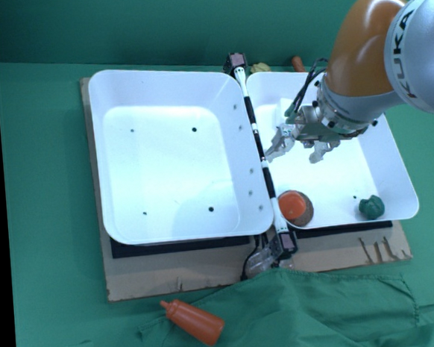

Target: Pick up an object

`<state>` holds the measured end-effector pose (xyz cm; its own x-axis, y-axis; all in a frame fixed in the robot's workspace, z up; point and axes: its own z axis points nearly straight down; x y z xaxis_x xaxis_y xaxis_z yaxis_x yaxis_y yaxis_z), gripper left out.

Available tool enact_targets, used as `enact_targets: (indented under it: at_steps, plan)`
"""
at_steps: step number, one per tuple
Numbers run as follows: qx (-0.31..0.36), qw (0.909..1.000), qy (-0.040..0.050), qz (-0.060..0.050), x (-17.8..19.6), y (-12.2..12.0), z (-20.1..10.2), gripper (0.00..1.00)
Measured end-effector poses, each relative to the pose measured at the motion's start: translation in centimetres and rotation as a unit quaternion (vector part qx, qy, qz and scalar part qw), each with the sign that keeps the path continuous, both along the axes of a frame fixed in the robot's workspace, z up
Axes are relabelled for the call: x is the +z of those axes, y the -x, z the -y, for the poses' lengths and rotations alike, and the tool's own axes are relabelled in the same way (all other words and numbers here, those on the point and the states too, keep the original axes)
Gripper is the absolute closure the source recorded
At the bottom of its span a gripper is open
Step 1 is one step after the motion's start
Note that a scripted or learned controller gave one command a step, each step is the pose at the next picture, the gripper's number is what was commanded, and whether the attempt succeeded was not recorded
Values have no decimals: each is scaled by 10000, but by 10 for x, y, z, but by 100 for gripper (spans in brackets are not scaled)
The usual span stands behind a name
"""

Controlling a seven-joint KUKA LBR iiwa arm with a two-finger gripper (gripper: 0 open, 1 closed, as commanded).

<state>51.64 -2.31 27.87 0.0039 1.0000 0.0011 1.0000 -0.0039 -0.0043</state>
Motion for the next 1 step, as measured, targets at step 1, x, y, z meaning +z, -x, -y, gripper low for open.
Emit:
enact_targets:
  at_steps: [1]
  plan:
    - [-44,10000,21,17,-49,-11,94,0]
